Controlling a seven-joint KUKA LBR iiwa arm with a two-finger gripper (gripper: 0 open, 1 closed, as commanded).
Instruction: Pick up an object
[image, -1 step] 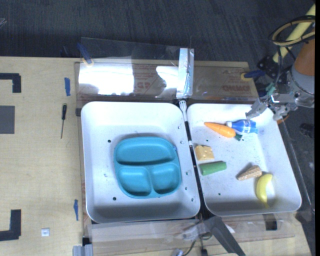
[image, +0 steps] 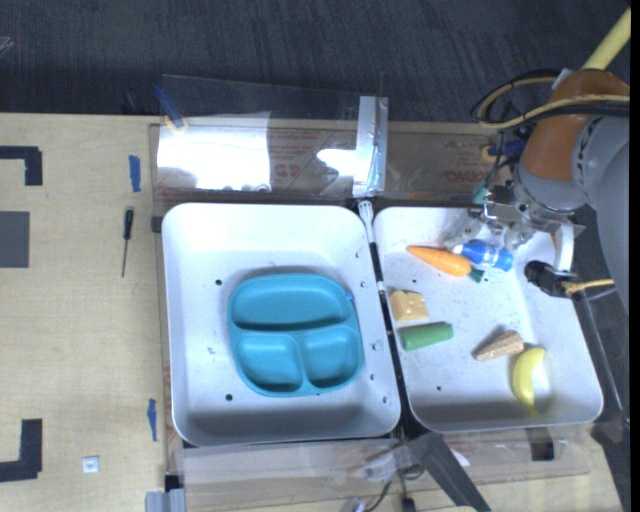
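I've got the arm (image: 575, 150) reaching in from the right, wrist over the back of the right bin (image: 570, 400). The tool (image: 497, 228) sits low at the bin's far edge, but I can't tell how it stands from this angle. Just beneath it lies a small blue object (image: 492, 257), touching the thick end of the carrot (image: 440, 260). That carrot runs its long axis roughly left to right, tip pointing left and slightly toward the back wall.

Nearer the middle I see a tan block (image: 408, 305) hard by the divider, and just in front of it a green cylinder (image: 426, 336) lying crosswise, long axis left-right. Further right, a tan wedge (image: 498, 347) tilts up toward the right, and the banana (image: 529, 375) lies beside it, near the front right corner.

There's open white floor between the carrot and the wedge. In the left bin (image: 190, 250) a blue divided tray (image: 295, 330) sits near the centre, with bare floor all round it. Both bins rest on a pale wooden counter (image: 70, 300) with black markers at its left edge; clear plastic sheeting (image: 260, 150) stands behind the bins.
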